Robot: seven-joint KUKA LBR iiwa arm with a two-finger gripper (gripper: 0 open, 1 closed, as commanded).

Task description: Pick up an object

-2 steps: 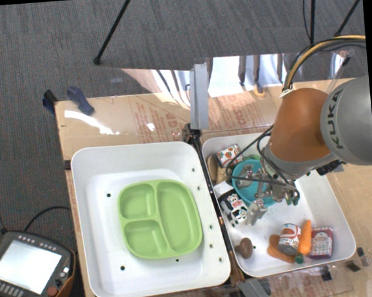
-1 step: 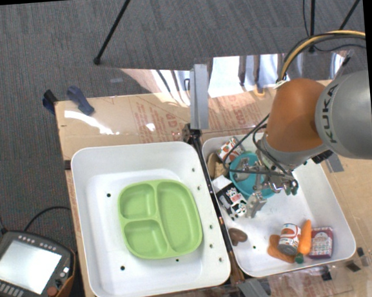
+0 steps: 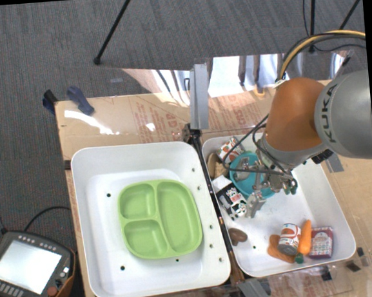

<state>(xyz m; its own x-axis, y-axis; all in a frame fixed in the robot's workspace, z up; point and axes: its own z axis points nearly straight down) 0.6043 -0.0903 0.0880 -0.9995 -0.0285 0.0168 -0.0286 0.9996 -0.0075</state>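
My gripper (image 3: 262, 195) hangs low over the upper middle of the right bin (image 3: 337, 212), under the orange wrist band. It is right over a teal bowl (image 3: 242, 171) and partly hides it. Just left of it lies a black-and-white carton (image 3: 232, 199). A small printed can (image 3: 227, 149) sits near the bin's far left corner. In the near part of the bin I see a brown lump (image 3: 238, 236), a small can (image 3: 287, 237), an orange carrot (image 3: 305, 236) and a red packet (image 3: 321, 243). Nothing shows as lifted.
The left bin (image 3: 92, 185) holds a green divided plate (image 3: 160, 218). A metal post (image 3: 199, 101) stands behind the wall between the two bins. A handheld control pendant (image 3: 28, 271) lies on the floor at the lower left.
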